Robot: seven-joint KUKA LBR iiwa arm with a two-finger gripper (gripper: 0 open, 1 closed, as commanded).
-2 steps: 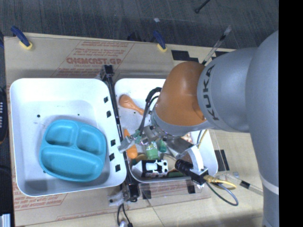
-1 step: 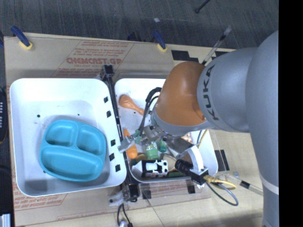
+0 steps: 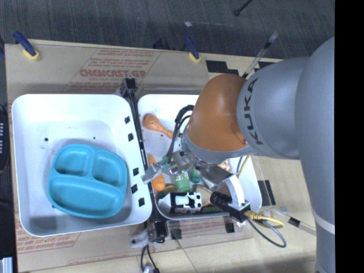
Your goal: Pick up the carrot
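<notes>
A small orange piece that looks like the carrot (image 3: 158,182) lies near the left wall of the right bin (image 3: 165,104), toward its front. My gripper (image 3: 170,172) is low inside this bin, right over and beside the carrot, and the wrist with its orange band (image 3: 219,115) hides much of the bin floor. Part of the carrot is covered by the gripper's body. Whether the carrot is touched I cannot make out.
A wooden spoon (image 3: 157,124) lies at the back left of the right bin. A black and white object (image 3: 185,200) sits by its front wall. A blue divided plate (image 3: 87,180) fills the left bin (image 3: 34,112). Cables (image 3: 267,218) trail off front right.
</notes>
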